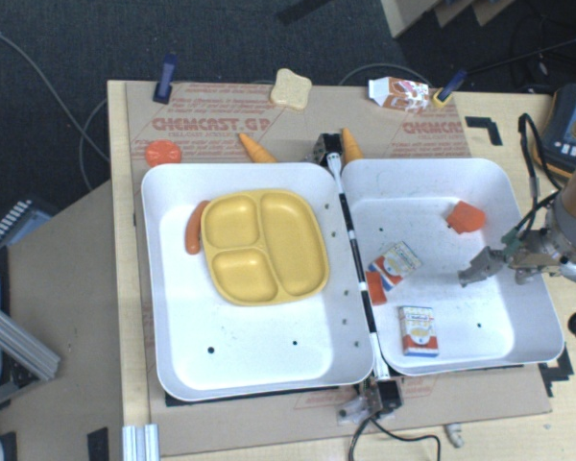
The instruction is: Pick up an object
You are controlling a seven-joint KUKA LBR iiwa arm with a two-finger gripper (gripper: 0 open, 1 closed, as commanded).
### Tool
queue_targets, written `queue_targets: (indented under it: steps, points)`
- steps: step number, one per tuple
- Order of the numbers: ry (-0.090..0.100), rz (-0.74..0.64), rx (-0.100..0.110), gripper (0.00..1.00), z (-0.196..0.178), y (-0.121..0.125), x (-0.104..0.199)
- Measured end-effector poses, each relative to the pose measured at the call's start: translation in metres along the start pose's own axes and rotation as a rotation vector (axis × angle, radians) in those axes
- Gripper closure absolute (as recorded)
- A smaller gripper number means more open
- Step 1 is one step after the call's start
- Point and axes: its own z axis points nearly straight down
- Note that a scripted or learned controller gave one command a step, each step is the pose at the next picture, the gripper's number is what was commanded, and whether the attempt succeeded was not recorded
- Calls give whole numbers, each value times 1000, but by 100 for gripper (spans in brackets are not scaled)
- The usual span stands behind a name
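My gripper (482, 266) reaches in from the right and hangs low over the right bin (490, 176), near its right-hand middle. An orange block (466, 217) lies up and to the left of it, a short way off. Further left in the same bin lie a small tilted packet (399, 258) and a red and blue wrapper (376, 282) by the bin's left wall. A small white and red box (420, 331) rests near the front. Nothing shows in the gripper's grasp.
The left bin (259, 368) carries a yellow divided plate (265, 246) with a red sausage (193, 229) beside it. Behind the bins lie a bread slice (291, 88), carrot pieces (256, 149), an orange disc (161, 152) and a crumpled carton (401, 93). Cables run at the right.
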Motion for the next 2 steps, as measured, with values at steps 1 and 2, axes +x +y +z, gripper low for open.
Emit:
queue_targets:
  steps: [1,2]
  points:
    - [-1,-1,-2,0,17,91,-34]
    - [2,-1,3,0,99,127,-8]
